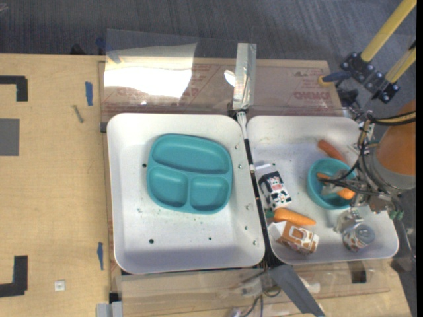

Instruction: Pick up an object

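Carrots [294, 216], three, lie in right bin [291, 134]; tool [362, 207] state unclear.

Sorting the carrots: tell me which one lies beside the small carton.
The carrot at the right bin's front, resting against the carton; another lies behind the teal bowl.

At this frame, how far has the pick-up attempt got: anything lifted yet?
Done: the arm has reached into the right bin, with the gripper at the teal bowl's right edge. In hand: nothing visibly lifted; the carrot, small carton and snack box all lie on the bin floor. Left: grasping and raising an object. The teal tray sits alone in the left bin.
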